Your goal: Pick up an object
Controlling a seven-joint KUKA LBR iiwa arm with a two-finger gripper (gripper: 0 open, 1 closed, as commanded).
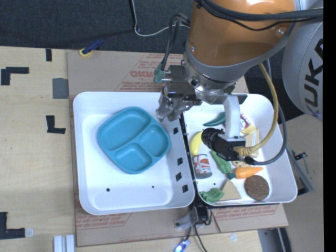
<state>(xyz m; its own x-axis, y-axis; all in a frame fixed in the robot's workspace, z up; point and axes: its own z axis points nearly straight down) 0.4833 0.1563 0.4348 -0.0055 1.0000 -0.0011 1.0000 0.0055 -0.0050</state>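
A wooden desk [31,156] with black marks carries a cardboard sheet [105,72] and two white bins. The left bin [86,140] holds a blue divided plate [134,139]. The claw [170,108] hangs over the dividing rims; its state is unclear. Toy food, including a banana [196,142] and carrot [247,172], lies in the right bin [281,185].

grey arm casing [310,62], right edge: large dark letters "uk", cut off by the frame. cardboard sheet [113,72] under the bins: red print, upside down, not legible. can [202,165] label: too small to read.
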